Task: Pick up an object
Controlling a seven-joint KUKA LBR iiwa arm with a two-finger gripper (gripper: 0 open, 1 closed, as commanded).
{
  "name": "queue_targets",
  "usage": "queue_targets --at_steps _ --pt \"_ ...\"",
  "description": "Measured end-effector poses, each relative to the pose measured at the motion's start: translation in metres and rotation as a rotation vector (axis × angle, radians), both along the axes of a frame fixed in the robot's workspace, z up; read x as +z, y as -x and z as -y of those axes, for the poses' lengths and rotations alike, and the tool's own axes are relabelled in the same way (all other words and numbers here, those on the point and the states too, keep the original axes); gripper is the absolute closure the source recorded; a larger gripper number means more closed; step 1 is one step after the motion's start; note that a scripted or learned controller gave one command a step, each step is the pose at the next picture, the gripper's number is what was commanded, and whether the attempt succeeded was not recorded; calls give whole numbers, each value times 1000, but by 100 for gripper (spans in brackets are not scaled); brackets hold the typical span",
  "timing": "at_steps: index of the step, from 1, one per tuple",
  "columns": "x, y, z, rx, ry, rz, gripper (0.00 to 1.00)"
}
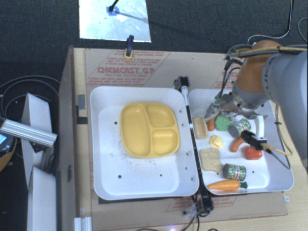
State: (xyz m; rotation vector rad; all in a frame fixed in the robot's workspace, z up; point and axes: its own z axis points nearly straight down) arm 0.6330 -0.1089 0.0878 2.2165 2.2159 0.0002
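Observation:
My gripper [215, 111] hangs over the upper left part of the right bin [279, 174]. Just below it lie a small orange piece [211, 124] and a green bumpy piece [222, 123]. A tipped can [239, 128] lies right of the green piece. Further down are a pale yellow lump [216, 141], a reddish sausage [236, 144], a red tomato [253, 153], a beige bread slice [210, 159], a second can [234, 171] and a carrot [225, 186]. A cream-coloured block [199, 128] rests by the bin's left wall.
The left bin [108, 177] holds a yellow divided plate [148, 129]. A white strip [260, 125] lies at the right bin's right side. The grey arm [284, 81] reaches in from the right, above the right bin's far edge.

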Motion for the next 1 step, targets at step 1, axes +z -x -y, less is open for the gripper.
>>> queue_targets --at_steps 1 --pt "10 -1 -1 1 -2 1 100"
